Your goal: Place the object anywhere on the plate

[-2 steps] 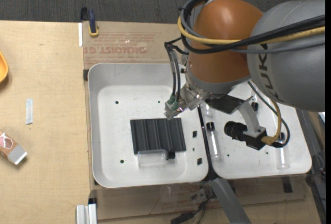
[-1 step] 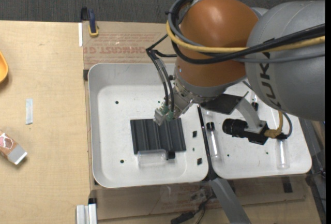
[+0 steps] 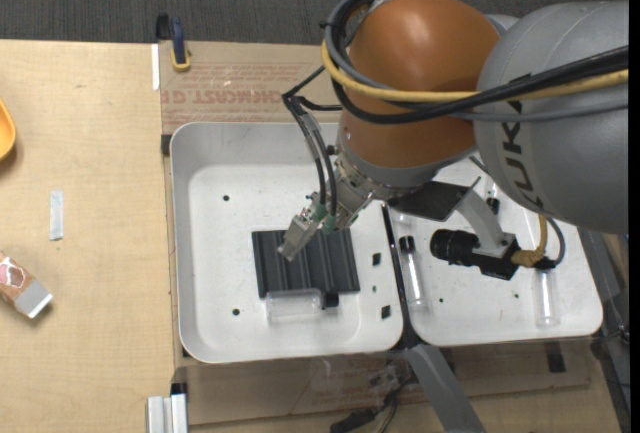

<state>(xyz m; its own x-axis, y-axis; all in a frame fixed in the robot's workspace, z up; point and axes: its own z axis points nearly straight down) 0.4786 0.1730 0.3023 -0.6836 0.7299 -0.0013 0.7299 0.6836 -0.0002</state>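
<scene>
A dark ribbed plate [image 3: 318,266] lies flat in the left bin [image 3: 210,221], right of the bin's middle. A small clear block [image 3: 294,304] rests at the plate's near edge, with a tiny black piece [image 3: 331,300] beside it on its right. My gripper [image 3: 299,238] hangs over the plate's far left corner, reaching down from the big orange wrist, above and slightly behind the clear block. Nothing is seen held in it.
In the right bin [image 3: 500,316], a clear tube [image 3: 410,273] lies near the dividing wall and another [image 3: 545,298] at the far right. On the wooden bench at left sit a white strip [image 3: 56,216] and a wrapped item [image 3: 22,287].
</scene>
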